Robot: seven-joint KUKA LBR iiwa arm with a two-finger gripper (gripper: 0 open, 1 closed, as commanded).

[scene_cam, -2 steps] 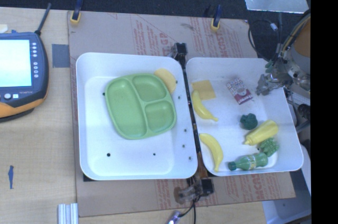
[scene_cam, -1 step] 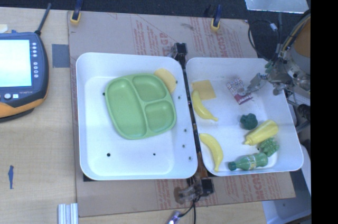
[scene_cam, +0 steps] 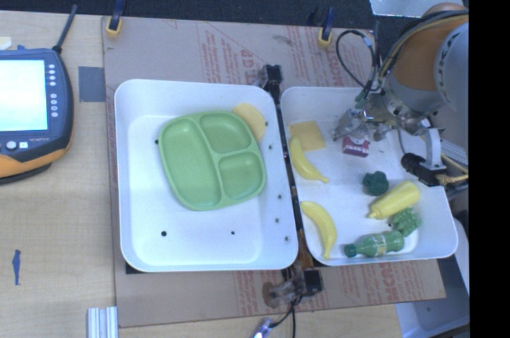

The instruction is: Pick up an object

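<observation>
The arm (scene_cam: 434,57) leans in from the right over the right bin's (scene_cam: 430,253) far edge, wrist bent down; gripper (scene_cam: 358,125) sits low in the far right corner; can't tell how the claw stands. A small red-and-white thing (scene_cam: 355,146) lies just below it; whether they're touching, no idea; yellow block (scene_cam: 309,135) is nearby to the left.

A teach pendant (scene_cam: 32,112) lies left of the cardboard sheet (scene_cam: 199,49), clamps (scene_cam: 115,16) gripping its far edge.

One fixed overhead camera — angled down on both bins (scene_cam: 127,169).
</observation>
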